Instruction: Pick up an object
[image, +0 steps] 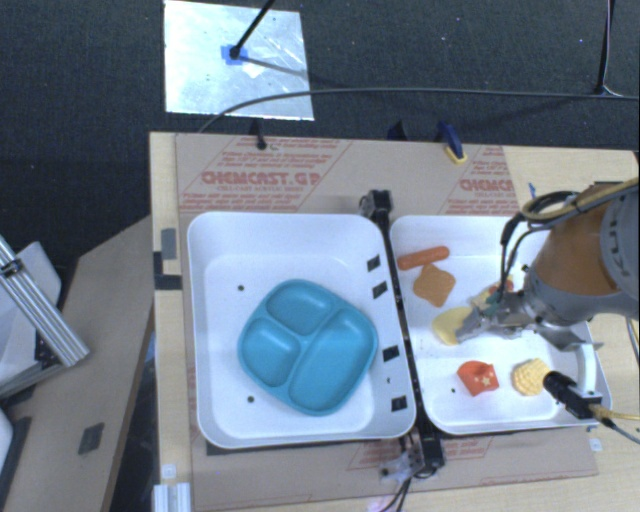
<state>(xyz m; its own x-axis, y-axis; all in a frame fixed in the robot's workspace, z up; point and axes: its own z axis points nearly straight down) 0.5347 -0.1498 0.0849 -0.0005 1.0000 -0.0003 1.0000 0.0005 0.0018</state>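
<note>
This is a robotics lab, not a home or kitchen. A grey arm (585, 265) with looped cables reaches over two white bins (300, 235) clamped side by side on a tabletop (290, 170) of protective-papered sheet printed "CHEMCAST GP". Toy food pieces (478, 377) and a blue sectioned plate (308, 345) serve as test props. Aluminium framing (40, 315) stands at the left, and cables (400, 92) trail across dark carpet (80, 120) past a taped foil square (238, 60).

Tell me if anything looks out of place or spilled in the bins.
Nothing stands out. The blue divided plate lies flat in the left bin; the toy foods sit apart in the right bin, none spilled over a wall.
</note>
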